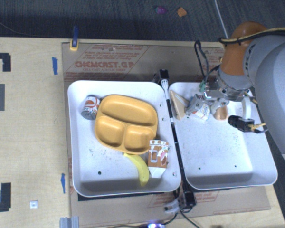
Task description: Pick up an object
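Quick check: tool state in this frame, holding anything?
Tool: cannot be told; it sits low at the far end of the right bin, among small items there.

left bin (80,141) and right bin (228,170): smooth white plastic, slight sheen. yellow divided tray (126,122): moulded plastic, satin gloss with soft highlights. can (90,107): metal, shiny, printed red and white. banana (140,167): matt yellow skin. small carton (157,155): printed paper or card, semi-matt. tan wedge (177,105) in right bin: matt, looks like wood or card, cannot tell. bench top (28,127): pale wood grain, matt. board under bins (104,61): brown cardboard, printed, rough matt. arm (270,80): smooth grey painted casing, glossy orange band (237,46). gripper (206,101): bare metal, dull shine. floor (85,4): dark carpet, coarse.
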